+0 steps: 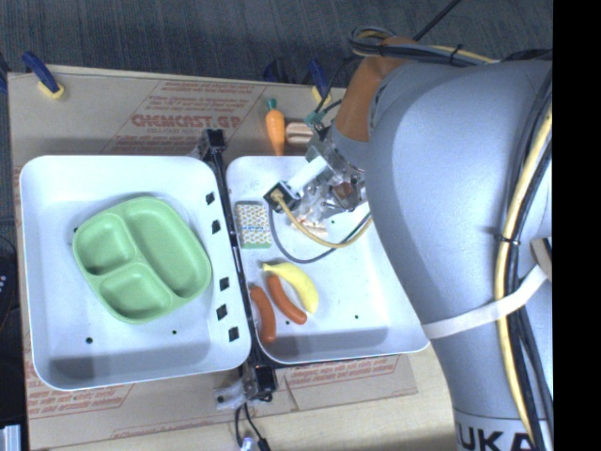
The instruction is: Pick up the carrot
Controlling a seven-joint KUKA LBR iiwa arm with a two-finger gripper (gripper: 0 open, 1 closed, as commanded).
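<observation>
Orange carrot (274, 131) lying outside the right bin (376, 336), just beyond its far-left corner, on the cardboard (178, 111). Gripper (319, 200) over the bin's far edge; grip state indeterminable.

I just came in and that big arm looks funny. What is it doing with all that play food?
The grey robot arm is reaching over the right bin, and its gripper hangs near the bin's far end. It is meant to pick up the carrot, which lies on the cardboard just beyond that bin. A banana and two sausages lie in the right bin. A green divided plate sits in the left bin.
</observation>
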